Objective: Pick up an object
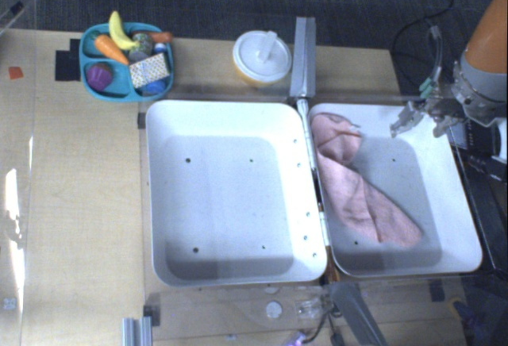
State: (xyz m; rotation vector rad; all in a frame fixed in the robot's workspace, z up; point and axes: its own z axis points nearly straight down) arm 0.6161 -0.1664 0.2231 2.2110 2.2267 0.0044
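- Two white bins sit side by side on the counter (71, 201): left bin (159, 201), right bin (456, 201).
- One pink cloth (361, 194) lies crumpled along the right bin's nine o'clock side.
- One gripper (419, 124) hovers at the right bin's one o'clock corner; its fingers (399, 124) are spread apart, pinching nothing, clear of the cloth.
- One blue tray (119, 90) of toy food and one white lidded cup (262, 57) stand at twelve o'clock of the left bin.
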